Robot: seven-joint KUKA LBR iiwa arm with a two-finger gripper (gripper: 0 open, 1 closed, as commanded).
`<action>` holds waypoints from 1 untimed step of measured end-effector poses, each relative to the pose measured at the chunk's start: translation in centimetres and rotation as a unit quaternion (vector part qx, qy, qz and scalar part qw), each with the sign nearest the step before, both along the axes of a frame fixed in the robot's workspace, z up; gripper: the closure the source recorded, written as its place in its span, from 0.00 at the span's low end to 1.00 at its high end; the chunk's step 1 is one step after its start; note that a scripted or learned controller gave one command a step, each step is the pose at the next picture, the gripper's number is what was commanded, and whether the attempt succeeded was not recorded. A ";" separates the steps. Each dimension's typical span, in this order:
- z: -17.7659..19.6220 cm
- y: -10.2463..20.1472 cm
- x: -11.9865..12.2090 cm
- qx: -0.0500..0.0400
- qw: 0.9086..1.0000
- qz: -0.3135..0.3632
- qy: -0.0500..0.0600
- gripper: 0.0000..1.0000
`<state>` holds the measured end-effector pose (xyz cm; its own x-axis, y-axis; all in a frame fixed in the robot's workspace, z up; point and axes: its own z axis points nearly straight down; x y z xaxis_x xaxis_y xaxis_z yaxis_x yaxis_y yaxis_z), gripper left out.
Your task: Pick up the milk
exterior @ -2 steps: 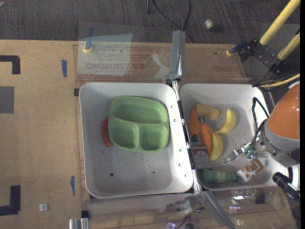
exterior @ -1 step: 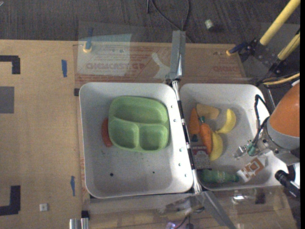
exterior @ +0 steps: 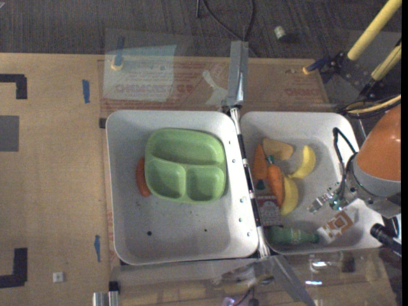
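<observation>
Reaching in over the right white bin [exterior: 319,121], the grey arm with its orange band [exterior: 382,155] hangs just above the milk carton [exterior: 336,227], so I judge the step in hand is the approach before the grasp. The pincer [exterior: 328,201] is a small metallic cluster just above the carton; I cannot tell whether it stands apart or together, and nothing is seen held in it. The milk carton lies flat near the front wall of this bin, tilted, white with an orange-brown print, a small cardboard box shape. The next move probably calls for lowering straight onto the carton and turning the pincer to meet its narrow sides, because a flat box gives little to catch. Just beside the carton lies a green bottle [exterior: 292,236], smooth and round. Further back are two yellow bananas [exterior: 306,162], curved, and an orange carrot [exterior: 275,182]. The left bin [exterior: 127,190] bears a glossy green plastic divided plate [exterior: 185,166]
</observation>
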<state>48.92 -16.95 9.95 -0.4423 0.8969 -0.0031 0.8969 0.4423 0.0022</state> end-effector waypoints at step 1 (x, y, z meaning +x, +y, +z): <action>11.7 -5.3 -0.7 0.000 0.998 0.065 0.000 1.00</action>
<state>48.19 -22.20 21.64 -0.5552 0.8317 -0.0030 0.8317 0.5552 0.0020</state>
